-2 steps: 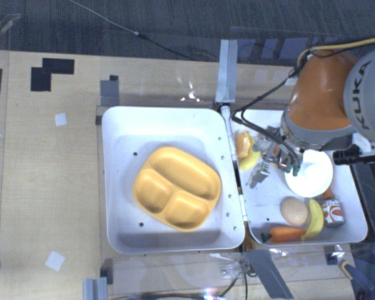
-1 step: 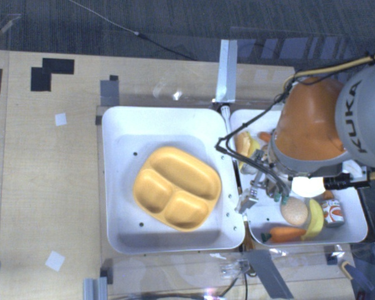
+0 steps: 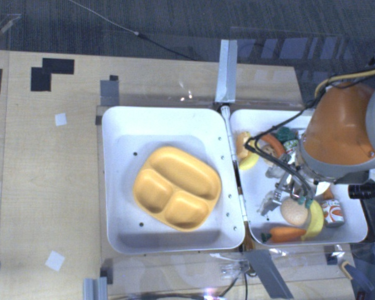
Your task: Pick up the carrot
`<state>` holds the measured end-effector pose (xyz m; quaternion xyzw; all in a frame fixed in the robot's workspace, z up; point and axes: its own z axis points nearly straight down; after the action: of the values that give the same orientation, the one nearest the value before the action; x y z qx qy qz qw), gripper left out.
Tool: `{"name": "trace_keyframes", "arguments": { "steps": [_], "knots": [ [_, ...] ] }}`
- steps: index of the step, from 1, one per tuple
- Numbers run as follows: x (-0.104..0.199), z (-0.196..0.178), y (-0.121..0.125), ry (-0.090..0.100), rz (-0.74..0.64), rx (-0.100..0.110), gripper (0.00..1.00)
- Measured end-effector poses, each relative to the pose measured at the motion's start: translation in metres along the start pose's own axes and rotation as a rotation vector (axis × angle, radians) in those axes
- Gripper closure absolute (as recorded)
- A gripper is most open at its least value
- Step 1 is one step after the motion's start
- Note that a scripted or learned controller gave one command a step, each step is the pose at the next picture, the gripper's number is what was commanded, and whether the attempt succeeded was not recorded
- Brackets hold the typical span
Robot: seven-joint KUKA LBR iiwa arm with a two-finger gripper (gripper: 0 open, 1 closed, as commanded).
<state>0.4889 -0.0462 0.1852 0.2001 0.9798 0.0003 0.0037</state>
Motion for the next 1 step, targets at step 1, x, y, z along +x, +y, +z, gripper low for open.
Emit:
{"name": "trace_keyframes", "arguments": {
  "steps": [1],
  "knots": [
    [-0.1009,-0.0606,-0.0388,-0.007,0.134,0.0,0.0]
  ]
}}
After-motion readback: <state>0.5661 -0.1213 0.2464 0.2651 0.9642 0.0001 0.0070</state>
